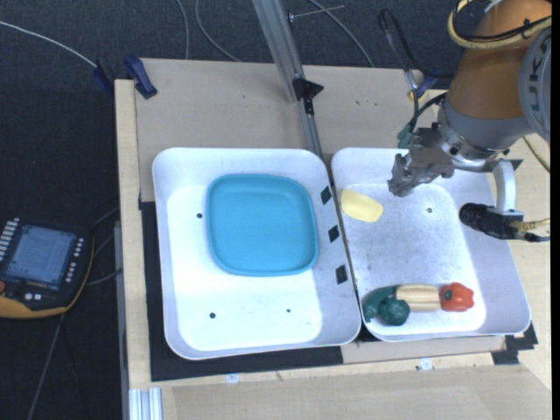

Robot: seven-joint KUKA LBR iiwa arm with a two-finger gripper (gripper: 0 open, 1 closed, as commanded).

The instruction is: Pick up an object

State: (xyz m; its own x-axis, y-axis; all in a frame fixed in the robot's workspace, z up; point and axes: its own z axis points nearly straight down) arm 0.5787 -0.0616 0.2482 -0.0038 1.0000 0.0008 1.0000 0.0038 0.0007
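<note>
In the camera view my gripper (401, 185) hangs over the far part of the right bin (490, 274), just right of a pale yellow object (360, 206) that lies near the bin's far left side. Nothing shows between the fingers. At the near edge of the same bin lie a dark green object (386, 308), a tan cylinder (418, 297) and a red object (456, 297), side by side in a row.
The left bin (179, 261) holds a turquoise square plate (262, 224). A metal pole (278, 33) slants down toward the gap between the bins. A handheld pendant (39, 261) lies on the floor at left.
</note>
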